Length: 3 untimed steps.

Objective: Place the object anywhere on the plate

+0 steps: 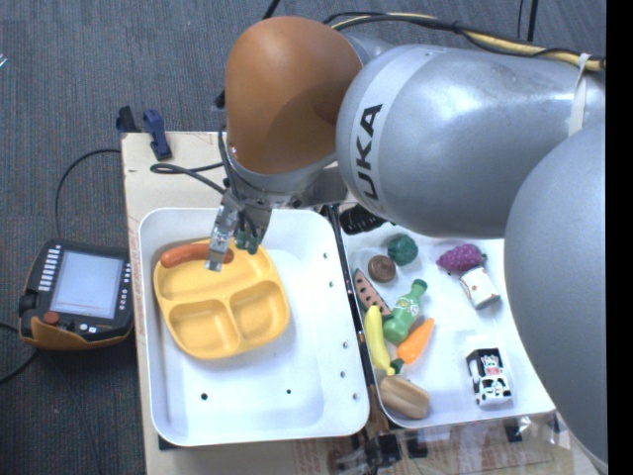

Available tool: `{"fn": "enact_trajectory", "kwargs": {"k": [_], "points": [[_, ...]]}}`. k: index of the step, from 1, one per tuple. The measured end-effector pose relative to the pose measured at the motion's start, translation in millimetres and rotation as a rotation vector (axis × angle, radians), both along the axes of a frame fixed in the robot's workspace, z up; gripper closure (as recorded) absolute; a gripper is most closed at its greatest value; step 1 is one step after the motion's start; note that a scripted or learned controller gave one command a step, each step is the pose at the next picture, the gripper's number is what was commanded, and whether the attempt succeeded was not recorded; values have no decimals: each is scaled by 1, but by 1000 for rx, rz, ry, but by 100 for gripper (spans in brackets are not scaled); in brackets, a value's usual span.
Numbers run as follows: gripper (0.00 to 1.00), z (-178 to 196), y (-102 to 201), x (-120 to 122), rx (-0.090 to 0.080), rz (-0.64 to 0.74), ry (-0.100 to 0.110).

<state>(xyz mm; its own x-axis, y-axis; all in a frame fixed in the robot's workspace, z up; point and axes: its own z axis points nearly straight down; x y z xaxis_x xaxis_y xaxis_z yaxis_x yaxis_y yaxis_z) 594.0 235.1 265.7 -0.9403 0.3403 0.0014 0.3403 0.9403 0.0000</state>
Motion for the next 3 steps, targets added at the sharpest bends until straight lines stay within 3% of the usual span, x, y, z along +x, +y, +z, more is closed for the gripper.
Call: {"fn": "enact_trajectory", "kwargs": {"k": [1,2,3], "points": [[0,-1,-1,0,-1,-2,1],[0,45,-26,-56,2,418,-1],[0,44,-26,-57,1,416,1]]}}
